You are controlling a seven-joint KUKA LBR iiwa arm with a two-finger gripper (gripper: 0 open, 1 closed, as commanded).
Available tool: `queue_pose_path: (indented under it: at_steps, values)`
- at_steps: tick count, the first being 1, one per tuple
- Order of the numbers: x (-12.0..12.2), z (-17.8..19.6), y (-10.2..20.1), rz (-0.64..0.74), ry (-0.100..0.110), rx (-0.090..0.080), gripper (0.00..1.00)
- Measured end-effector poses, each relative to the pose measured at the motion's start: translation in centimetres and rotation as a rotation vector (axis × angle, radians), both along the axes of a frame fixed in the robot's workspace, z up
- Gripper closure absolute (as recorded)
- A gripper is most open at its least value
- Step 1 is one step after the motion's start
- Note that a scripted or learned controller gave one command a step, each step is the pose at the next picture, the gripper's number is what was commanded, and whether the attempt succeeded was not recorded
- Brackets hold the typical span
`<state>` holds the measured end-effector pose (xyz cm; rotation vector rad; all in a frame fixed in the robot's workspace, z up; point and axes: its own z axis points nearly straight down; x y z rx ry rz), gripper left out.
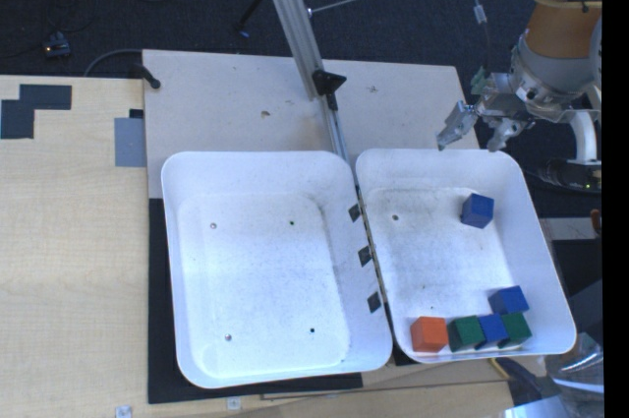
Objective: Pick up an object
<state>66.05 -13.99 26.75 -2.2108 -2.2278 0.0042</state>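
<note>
Two shallow white bins sit side by side on the bench: left bin, right bin. Arm reaches in from the right, orange band above the wrist. Gripper hovers above the far rim of the right bin, near its back right corner, fingers spread apart with nothing between them.

Right bin contents:
- lone blue cube towards the far right side, well apart from the rest.
- cluster along the near rim: orange cube, green cube just beside it, then a small blue block and another green cube, packed close.
- second blue cube just behind the cluster's right end.

Slanted aluminium rail rises behind the bins.
</note>
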Motion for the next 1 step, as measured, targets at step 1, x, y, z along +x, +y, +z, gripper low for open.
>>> queue_pose_path:
  at_steps: [1]
  values:
    - [-7.24,4.07,-4.11,-0.013,-0.003,-0.001,0.00]
